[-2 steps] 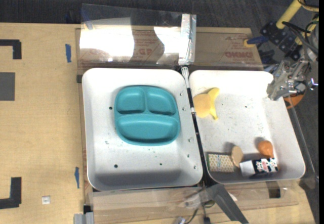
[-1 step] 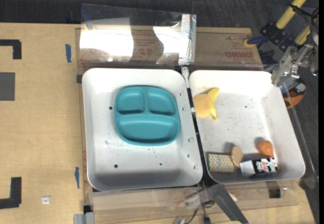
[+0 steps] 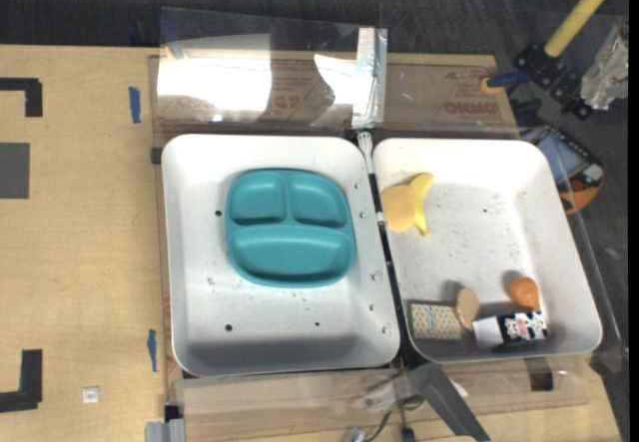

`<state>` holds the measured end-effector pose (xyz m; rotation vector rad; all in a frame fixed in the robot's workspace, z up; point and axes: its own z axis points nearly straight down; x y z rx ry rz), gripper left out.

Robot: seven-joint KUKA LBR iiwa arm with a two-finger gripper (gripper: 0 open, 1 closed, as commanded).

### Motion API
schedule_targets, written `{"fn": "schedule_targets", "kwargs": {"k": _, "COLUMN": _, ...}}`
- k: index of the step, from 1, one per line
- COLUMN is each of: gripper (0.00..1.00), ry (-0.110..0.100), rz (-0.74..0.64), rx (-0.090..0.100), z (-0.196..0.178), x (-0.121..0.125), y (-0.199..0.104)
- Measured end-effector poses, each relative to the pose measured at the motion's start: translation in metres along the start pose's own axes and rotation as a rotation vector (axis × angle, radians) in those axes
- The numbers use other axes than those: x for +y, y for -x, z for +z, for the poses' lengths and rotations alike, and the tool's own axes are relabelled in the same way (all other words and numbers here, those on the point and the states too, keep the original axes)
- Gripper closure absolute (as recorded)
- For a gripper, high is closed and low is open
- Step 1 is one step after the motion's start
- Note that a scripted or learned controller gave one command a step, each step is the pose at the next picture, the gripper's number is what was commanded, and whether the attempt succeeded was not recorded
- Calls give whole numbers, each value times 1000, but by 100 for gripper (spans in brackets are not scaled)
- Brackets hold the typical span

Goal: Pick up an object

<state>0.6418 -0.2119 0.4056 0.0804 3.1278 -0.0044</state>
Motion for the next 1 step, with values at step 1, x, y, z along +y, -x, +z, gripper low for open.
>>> {"fn": "schedule_targets", "kwargs": {"k": 1, "gripper": 100, "ry": 1, "rz": -53, "rx": 1, "z": -33, "x": -9, "y": 25}}
